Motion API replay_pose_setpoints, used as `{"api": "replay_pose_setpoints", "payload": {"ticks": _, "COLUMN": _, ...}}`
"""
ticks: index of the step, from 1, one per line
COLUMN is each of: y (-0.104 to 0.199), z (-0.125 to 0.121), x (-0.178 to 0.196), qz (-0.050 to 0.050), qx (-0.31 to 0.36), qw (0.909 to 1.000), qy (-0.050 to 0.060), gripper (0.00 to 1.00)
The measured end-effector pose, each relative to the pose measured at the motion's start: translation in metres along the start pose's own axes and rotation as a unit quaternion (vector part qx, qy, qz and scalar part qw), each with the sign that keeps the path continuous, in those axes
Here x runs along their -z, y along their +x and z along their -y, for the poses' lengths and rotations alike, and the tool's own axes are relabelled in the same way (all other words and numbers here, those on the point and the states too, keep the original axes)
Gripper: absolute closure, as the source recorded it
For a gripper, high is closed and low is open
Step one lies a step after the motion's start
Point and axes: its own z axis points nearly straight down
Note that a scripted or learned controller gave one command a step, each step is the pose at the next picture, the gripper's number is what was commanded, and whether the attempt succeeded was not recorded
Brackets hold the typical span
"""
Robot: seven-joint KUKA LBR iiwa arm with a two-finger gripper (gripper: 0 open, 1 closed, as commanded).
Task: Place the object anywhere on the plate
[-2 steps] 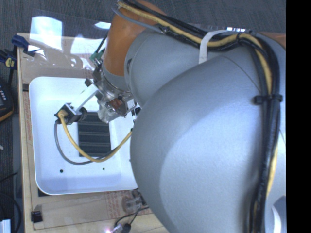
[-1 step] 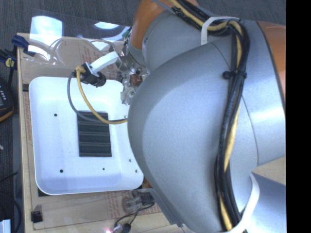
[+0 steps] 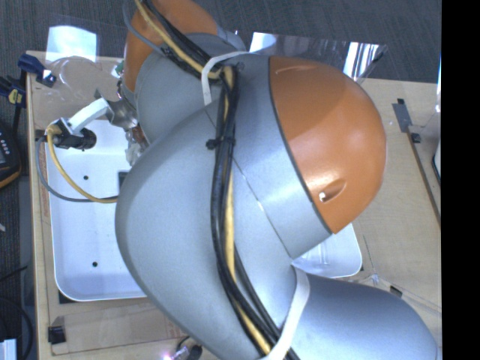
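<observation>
- Camera view: the claw (image 3: pixel 129 130) sits at about ten o'clock, low over the left white bin (image 3: pixel 82 231), mostly masked by the arm (image 3: pixel 247 201); I cannot tell its state.
- The arm's grey body and orange band (image 3: pixel 330 141) cover the centre.
- The object and plate cannot be made out.
- A yellow cable (image 3: pixel 71 190) loops at nine o'clock; the bench (image 3: pixel 397 201) shows at three o'clock.

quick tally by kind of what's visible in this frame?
White bins: 2 (left bin, right bin)
Robot arm: 1 (arm)
Yellow cables: 1 (cable loop)
Total: 4
</observation>
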Motion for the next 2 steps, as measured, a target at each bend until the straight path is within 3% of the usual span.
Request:
{"api": "replay_pose_setpoints", "payload": {"ticks": 1, "y": 0.022, "z": 0.033, "x": 0.046, "qz": 0.000, "qx": 0.169, "qw": 0.9855, "qy": 0.002, "gripper": 1.00}}
{"api": "replay_pose_setpoints", "payload": {"ticks": 2, "y": -0.002, "z": -0.009, "x": 0.100, "qz": 0.000, "qx": 0.414, "qw": 0.9103, "qy": 0.003, "gripper": 1.00}}
